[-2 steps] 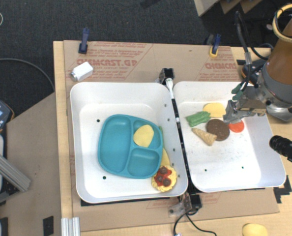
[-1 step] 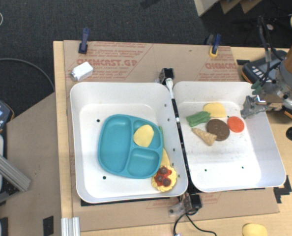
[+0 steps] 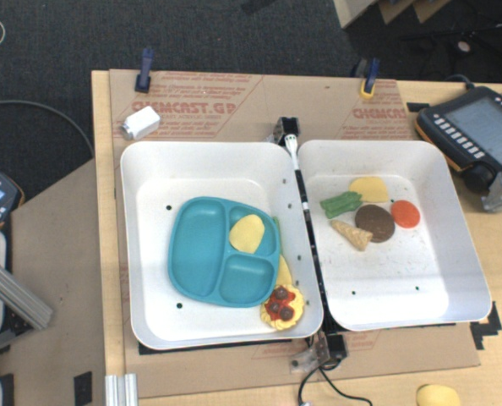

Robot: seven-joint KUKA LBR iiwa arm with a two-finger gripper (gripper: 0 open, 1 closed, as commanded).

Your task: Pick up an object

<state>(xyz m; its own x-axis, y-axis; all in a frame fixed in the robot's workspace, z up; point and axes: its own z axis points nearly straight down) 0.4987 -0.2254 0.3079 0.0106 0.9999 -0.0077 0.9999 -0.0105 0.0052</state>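
Can't tell how far open the gripper is or whether it has hold of anything, and the arm's pose is anyone's guess too.

The right bin (image 3: 454, 227) has a cluster of toy food near its back left. There's a green piece (image 3: 341, 203) lying roughly left to right, a yellow piece (image 3: 369, 189) just behind it, and a brown disc (image 3: 374, 222) touching an orange-red disc (image 3: 406, 215). A tan wedge (image 3: 352, 233) has its narrow end pointing up-left.

The left bin (image 3: 145, 227) holds a teal divided plate (image 3: 209, 256) with a yellow lump (image 3: 248, 233) in one compartment. A pizza-like slice with red bits (image 3: 281, 304) sits at the plate's near right corner.
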